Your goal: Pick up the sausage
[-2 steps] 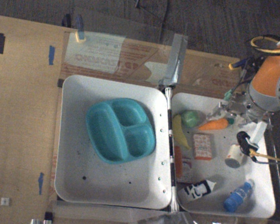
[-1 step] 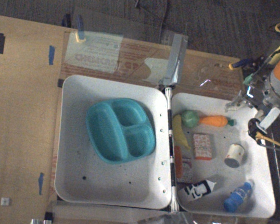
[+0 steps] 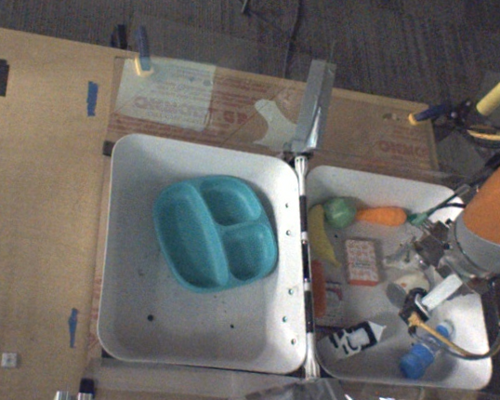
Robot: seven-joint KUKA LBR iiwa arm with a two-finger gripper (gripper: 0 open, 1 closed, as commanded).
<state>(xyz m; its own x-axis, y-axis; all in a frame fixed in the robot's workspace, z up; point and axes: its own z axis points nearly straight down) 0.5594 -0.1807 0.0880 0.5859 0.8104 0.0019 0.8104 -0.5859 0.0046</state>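
The sausage [image 3: 316,291] is a thin reddish stick lying lengthwise against the left wall of the right bin [image 3: 457,376], just below a yellow banana [image 3: 322,234]. My gripper [image 3: 412,263] hangs over the right half of that bin, below the orange band of the arm. It is well to the right of the sausage, with a pink card box [image 3: 362,261] between them. Nothing shows between its fingers.
In the right bin there are also a green fruit [image 3: 340,211], an orange carrot [image 3: 382,215], a black-and-white item [image 3: 355,338] and a blue bottle [image 3: 419,359]. The left bin [image 3: 122,296] holds a teal divided plate [image 3: 216,233].
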